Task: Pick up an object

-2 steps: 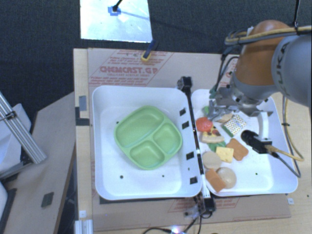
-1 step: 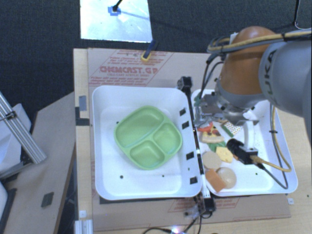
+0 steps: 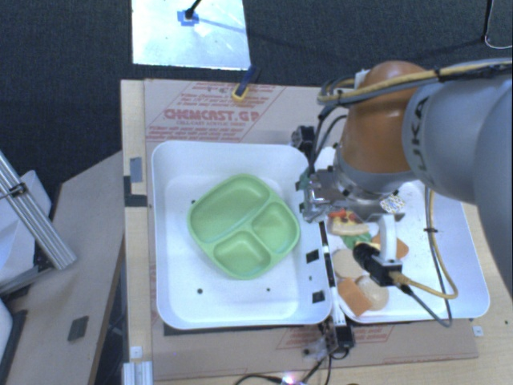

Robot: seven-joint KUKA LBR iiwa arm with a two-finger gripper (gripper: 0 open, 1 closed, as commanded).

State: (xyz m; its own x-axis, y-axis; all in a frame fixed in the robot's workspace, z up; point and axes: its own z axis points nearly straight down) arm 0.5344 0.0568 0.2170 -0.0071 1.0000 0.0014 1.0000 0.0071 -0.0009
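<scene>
My gripper [image 3: 345, 208] hangs under the grey and orange wrist, low over the left side of the right bin [image 3: 469, 291]. Directly beneath it is a heap of small objects: a red and green piece [image 3: 346, 214], a pale yellow piece [image 3: 353, 228], an orange piece [image 3: 398, 250], a beige round one [image 3: 348, 263] and a peach-coloured one [image 3: 365, 297]. The wrist hides where the gripper meets the heap. I see nothing lifted clear of the bin.
A green divided plate [image 3: 243, 225] lies in the left bin [image 3: 172, 295]. A yellow cable [image 3: 433, 291] with a black fitting [image 3: 375, 266] loops over the right bin. The arm's bulk covers the right bin's back half.
</scene>
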